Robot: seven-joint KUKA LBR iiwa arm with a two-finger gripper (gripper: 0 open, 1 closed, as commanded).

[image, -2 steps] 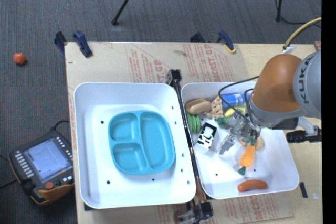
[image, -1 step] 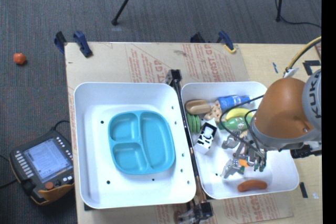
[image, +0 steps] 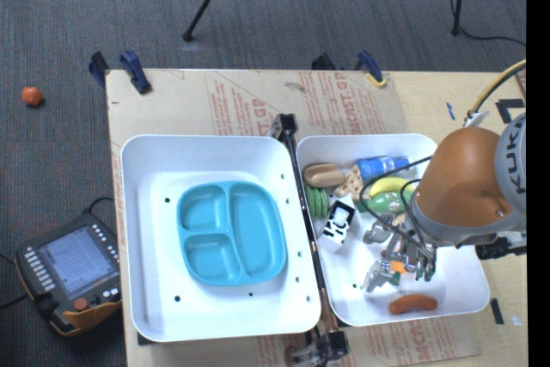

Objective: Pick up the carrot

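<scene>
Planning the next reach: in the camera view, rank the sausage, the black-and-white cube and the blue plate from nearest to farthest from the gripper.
From the gripper, in the right bin:
1. Sausage, just below it near the bin's front edge.
2. Black-and-white cube, up and to its left, by the divider.
3. Blue plate, in the left bin.

The grey arm with its orange band [image: 464, 180] is cut off by the right side of the view and covers the right part of the right-hand shallow white bin [image: 447, 318], along with parts of the yellow banana-shaped toy [image: 388, 185] and the green round toy [image: 384, 203] beneath it. At the two-finger gripper [image: 397, 266], a small orange piece [image: 396, 267] shows among the metal parts, too small to identify. At the bottom edge, the black clamp [image: 316, 351] between the bins is cut off.
</scene>
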